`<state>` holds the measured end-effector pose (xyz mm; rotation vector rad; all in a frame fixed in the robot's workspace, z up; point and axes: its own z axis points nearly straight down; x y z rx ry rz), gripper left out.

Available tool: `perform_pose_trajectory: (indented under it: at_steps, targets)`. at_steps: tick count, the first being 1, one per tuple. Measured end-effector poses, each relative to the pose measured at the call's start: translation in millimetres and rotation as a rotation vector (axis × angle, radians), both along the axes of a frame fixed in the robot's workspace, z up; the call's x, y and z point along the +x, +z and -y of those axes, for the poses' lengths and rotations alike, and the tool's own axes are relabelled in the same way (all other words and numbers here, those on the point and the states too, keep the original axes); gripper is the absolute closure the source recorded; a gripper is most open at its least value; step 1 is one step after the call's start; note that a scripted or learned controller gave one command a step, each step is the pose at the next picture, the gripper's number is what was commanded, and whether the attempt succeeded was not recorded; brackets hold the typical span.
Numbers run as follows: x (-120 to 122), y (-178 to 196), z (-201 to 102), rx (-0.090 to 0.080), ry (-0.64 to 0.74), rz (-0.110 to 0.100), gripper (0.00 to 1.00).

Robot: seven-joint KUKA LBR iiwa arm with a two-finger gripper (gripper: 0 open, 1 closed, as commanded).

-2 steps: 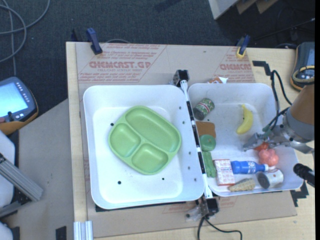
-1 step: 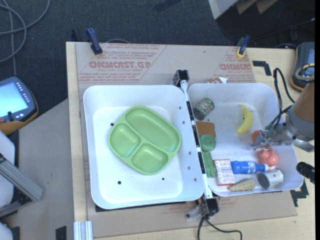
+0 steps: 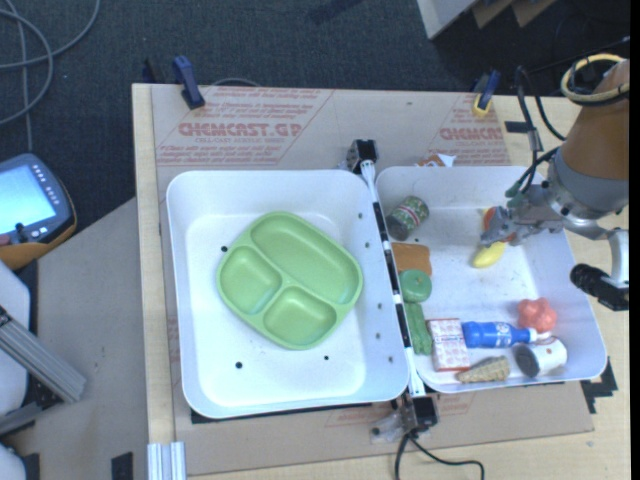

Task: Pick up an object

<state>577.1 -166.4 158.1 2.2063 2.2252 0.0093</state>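
Observation:
My gripper (image 3: 500,225) hangs low over the upper right part of the right bin (image 3: 452,190). Its tip is just above and left of a small yellow banana-like toy (image 3: 487,256). An orange piece shows at the gripper's tip, but I cannot tell whether it lies between the fingers. Other loose things in this bin are a small tin can (image 3: 407,214), a brown block (image 3: 411,259), a green round lid (image 3: 415,287), a blue bottle (image 3: 494,334), a pink-orange toy (image 3: 538,314), a red-and-white packet (image 3: 447,344) and a tan wedge (image 3: 485,370).
The left bin (image 3: 200,230) holds a green divided plate (image 3: 289,279). Clamps (image 3: 186,80) stand along the bench's far edge. A black bracket (image 3: 597,286) juts over the right bin's right rim. The arm's orange band (image 3: 602,133) rises at the right.

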Motion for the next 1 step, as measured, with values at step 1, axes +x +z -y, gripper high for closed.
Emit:
perform_pose_trajectory:
  at_steps: [1]
  targets:
    - [18.9, 28.5, -94.4, 0.005, 0.003, -0.003, 1.00]
